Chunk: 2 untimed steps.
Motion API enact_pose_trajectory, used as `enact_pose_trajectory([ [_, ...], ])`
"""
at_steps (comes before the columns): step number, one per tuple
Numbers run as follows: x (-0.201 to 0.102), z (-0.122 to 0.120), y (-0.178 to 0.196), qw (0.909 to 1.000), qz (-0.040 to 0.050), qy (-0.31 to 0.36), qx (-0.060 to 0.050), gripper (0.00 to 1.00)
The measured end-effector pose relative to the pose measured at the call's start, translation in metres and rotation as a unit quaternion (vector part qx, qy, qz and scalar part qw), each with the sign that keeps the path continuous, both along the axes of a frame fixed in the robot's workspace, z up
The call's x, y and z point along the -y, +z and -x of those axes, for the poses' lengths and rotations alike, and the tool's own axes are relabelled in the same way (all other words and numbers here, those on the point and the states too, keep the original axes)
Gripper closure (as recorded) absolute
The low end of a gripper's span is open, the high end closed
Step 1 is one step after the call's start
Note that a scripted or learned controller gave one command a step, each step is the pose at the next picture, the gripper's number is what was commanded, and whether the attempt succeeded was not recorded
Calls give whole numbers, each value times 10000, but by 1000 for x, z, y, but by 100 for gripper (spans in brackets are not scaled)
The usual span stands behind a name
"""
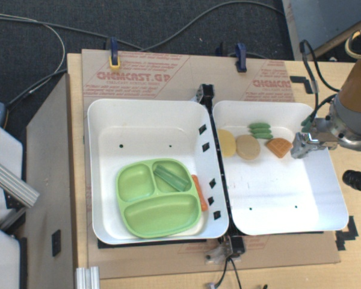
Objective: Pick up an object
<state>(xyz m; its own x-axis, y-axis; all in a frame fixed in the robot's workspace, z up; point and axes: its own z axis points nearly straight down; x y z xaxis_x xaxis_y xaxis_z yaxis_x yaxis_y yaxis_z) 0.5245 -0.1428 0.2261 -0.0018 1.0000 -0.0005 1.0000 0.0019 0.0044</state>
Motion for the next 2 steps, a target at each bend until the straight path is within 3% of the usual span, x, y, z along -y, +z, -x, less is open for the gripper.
enact_pose_trajectory([
  [2,-113,-32,0,10000,-9,25,-17,100],
])
